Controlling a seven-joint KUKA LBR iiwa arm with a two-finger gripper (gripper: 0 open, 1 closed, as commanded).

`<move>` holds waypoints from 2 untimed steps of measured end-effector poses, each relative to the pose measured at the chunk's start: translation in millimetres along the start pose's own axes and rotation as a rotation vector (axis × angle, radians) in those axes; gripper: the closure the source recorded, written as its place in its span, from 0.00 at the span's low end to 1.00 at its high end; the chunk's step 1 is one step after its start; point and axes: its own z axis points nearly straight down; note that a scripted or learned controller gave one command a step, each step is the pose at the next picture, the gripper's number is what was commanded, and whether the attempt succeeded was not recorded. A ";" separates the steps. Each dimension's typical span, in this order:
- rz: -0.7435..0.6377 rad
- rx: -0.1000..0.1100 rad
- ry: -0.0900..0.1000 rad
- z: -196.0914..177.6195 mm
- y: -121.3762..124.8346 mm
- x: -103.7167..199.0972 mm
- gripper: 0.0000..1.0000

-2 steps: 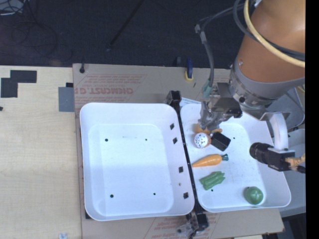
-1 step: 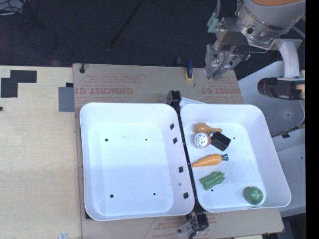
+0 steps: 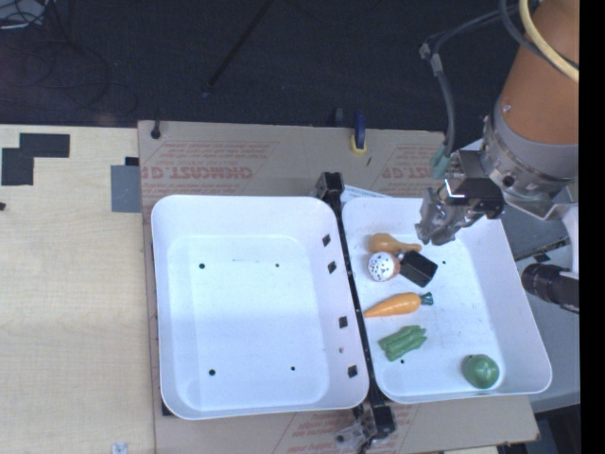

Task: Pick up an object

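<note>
The claw (image 3: 437, 227), a dark metal two-finger tool below the grey wrist, hangs over the upper part of the right shallow white plastic bin (image 3: 529, 343). Its tips blur into one dark mass against the bin's wall, so I cannot tell whether it is apart or together, and nothing can be made out between them. It sits just above and to the right of a small black box-shaped block (image 3: 418, 269), close to it, though contact cannot be judged.

The arm's orange band and grey body are cut off by the frame's upper right corner. The block hides part of a white ball with dark dots (image 3: 382, 268) beside it, and what the block is made of is unclear.

The things to pick all lie in the right bin. A tan pear-shaped toy (image 3: 388, 244) lies just above the dotted ball. Below them an orange toy carrot with a green tip (image 3: 397, 304) lies crosswise, then a ridged green toy vegetable (image 3: 402, 340), and near the lower right corner a round green ball (image 3: 480, 371), well apart from the rest.

The left shallow white bin (image 3: 180, 253) adjoins it on the bench (image 3: 66, 301).
</note>
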 end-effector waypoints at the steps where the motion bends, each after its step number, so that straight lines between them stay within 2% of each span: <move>1: -0.001 0.004 0.000 106.8 -13.6 -25.7 1.00; 2: -0.006 -0.020 0.001 20.8 38.2 -11.3 1.00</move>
